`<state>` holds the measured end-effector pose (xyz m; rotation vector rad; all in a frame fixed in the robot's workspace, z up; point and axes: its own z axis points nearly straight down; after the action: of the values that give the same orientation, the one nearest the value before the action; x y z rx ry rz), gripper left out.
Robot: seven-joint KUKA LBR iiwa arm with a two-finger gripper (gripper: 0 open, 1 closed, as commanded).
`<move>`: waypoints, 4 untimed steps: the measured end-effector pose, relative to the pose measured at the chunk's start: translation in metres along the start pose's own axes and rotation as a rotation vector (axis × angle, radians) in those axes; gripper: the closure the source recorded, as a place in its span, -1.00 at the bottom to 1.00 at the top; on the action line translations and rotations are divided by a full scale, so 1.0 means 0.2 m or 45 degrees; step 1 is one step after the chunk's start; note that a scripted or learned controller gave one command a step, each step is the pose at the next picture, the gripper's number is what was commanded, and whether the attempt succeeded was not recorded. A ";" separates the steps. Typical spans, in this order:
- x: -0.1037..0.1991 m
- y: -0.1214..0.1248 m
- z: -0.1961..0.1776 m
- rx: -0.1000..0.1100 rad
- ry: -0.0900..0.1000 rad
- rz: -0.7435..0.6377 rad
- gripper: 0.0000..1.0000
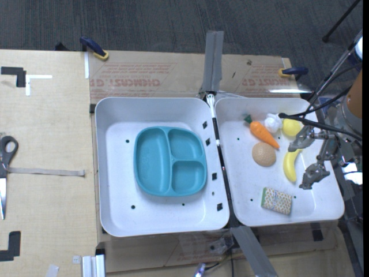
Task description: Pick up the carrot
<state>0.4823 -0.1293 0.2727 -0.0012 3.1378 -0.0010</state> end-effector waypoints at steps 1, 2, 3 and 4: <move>-0.21 0.11 0.54 0.000 0.002 0.178 -1.00; -0.44 0.15 0.90 0.000 -0.001 0.333 -1.00; -0.74 0.18 0.90 0.000 -0.002 0.394 -1.00; -0.75 0.19 0.84 0.001 -0.009 0.388 1.00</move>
<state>0.6335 -0.0917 0.1045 0.4743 3.0945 -0.0014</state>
